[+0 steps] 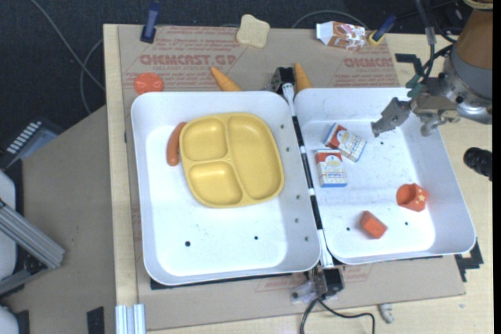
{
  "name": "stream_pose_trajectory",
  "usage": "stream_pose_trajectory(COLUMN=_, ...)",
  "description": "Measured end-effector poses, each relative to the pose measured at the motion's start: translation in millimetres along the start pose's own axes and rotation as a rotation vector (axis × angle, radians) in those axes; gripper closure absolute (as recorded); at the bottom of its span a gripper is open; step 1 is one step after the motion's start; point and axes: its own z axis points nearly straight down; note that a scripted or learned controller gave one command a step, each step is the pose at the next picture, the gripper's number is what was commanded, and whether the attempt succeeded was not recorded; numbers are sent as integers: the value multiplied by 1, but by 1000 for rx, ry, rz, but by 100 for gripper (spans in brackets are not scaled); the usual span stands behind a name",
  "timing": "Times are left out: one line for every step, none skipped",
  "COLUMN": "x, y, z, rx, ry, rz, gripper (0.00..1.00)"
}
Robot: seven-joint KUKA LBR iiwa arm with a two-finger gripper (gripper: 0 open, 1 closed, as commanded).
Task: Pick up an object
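My gripper [409,120] hangs over the back right part of the right bin [438,168]. Its two fingers are spread apart, open, with nothing between them. Left of it in that bin lie two small red-and-white cartons, one [345,141] tilted and the other [332,168] just in front of it. An orange-red lump [412,196] rests near the bin's right side, and a smaller orange piece [373,225] lies toward its front. The gripper touches none of them.
The left bin [156,231] holds a yellow divided plate [232,159] and a red sausage [173,145] beside it. Behind the bins on the board lie a bread slice [253,30], a carrot [225,79], an orange cap [146,82] and a small carton [341,34].
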Motion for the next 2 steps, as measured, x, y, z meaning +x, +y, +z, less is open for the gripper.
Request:
stream_pose_trajectory(x=-35, y=-55, z=129, rx=2, ry=0, rz=2, gripper=0)
stream_pose_trajectory(x=-76, y=-53, z=180, rx=-8, ry=0, rz=-1, gripper=0)
